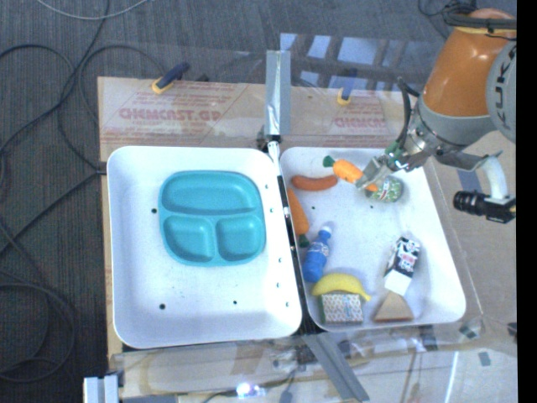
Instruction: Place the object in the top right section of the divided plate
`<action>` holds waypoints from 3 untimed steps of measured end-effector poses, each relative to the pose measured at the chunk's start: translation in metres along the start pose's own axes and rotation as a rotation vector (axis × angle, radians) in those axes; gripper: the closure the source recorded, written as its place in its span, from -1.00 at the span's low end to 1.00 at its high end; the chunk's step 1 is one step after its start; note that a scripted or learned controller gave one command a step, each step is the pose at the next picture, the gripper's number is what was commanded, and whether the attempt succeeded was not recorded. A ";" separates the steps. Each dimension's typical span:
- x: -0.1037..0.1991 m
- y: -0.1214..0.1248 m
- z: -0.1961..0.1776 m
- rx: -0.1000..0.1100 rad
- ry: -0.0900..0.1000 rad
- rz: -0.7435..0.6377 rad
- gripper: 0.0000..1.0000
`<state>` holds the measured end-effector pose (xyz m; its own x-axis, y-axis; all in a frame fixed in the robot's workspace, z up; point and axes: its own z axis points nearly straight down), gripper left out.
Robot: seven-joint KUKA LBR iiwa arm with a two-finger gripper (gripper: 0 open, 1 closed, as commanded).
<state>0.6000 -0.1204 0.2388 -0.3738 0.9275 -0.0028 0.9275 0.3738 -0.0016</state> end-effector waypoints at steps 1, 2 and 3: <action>0.047 0.038 0.050 0.008 -0.017 -0.864 1.00; 0.058 0.053 0.021 0.000 -0.034 -1.094 1.00; 0.117 0.081 0.054 -0.005 -0.001 -1.193 1.00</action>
<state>0.6313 0.0181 0.1843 -1.0000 -0.0056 -0.0026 -0.0056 1.0000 0.0000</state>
